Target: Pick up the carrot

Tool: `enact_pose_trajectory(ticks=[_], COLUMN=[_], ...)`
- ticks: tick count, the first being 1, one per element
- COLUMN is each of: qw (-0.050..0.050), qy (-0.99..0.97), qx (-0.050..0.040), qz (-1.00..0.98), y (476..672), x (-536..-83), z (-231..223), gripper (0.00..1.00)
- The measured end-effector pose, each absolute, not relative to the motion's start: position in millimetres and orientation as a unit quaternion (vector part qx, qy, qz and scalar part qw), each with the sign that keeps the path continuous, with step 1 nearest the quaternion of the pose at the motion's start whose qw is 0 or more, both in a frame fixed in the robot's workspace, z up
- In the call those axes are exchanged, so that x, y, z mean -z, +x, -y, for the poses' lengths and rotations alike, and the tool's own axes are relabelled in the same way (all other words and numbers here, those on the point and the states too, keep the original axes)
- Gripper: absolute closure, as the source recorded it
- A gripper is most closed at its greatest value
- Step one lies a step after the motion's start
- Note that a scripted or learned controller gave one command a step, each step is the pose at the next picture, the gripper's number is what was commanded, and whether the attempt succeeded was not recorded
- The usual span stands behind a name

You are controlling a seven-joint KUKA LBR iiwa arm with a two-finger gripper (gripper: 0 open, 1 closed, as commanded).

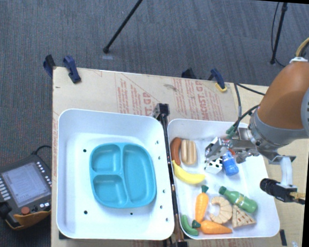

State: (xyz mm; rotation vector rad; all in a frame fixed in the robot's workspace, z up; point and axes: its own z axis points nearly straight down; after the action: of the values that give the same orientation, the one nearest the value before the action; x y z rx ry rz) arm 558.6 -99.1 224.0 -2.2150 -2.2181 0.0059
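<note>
Where the carrot [202,203] lies, in the lower middle of the right bin [271,176], its long axis runs nearly straight up and down the frame, green top uppermost, just below the banana [188,175]. A second carrot-like piece [215,228] lies crosswise below it. The gripper [220,151] hangs above and slightly right of the carrot, over a blue bottle [229,164]; how it stands, and whether it holds anything, I cannot tell.

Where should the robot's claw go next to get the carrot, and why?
Probably toward the near side of the right bin, a little leftward, then down. The claw hangs by the blue bottle and the hot dog, while the upright carrot lies past the banana, beside a second carrot.
</note>
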Motion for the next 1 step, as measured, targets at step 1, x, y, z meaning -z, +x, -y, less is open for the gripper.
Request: enact_pose_trajectory(ticks=[1], qw=[0.004], qy=[-0.673], qx=[-0.0020], qz=[0.739], y=[527.6], x=[-134.5], z=[80.6], gripper=[0.00])
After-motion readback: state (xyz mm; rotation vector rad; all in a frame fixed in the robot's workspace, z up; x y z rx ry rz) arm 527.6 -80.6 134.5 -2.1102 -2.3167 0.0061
